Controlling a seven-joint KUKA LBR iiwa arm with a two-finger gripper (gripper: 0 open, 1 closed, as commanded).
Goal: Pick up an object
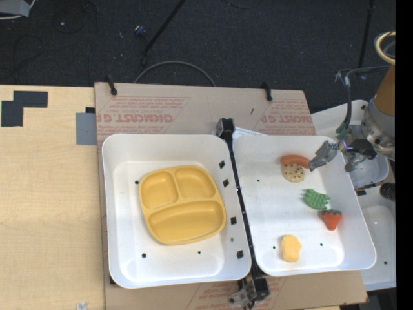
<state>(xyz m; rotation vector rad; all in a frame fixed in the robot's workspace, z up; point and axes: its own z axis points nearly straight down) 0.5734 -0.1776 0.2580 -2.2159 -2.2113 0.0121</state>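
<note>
Two bins sitting on the desk (51, 199): left bin (122, 173) holding a yellow tray (182, 204); right bin (271, 192) holding a cookie (293, 172), a green piece (315, 199), a strawberry (332, 219) and a yellow lump (290, 247). Gripper (339, 155) hovering released, just right of the cookie, gripping nothing.

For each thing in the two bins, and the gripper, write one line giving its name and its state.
yellow tray: flat in the left bin, compartments bare.
cookie: lying flat, touching the orange piece.
orange piece: lying flat.
green toy: lying free.
strawberry: lying free.
yellow toy: lying free.
gripper: over the right bin's edge, holding nothing.
</note>
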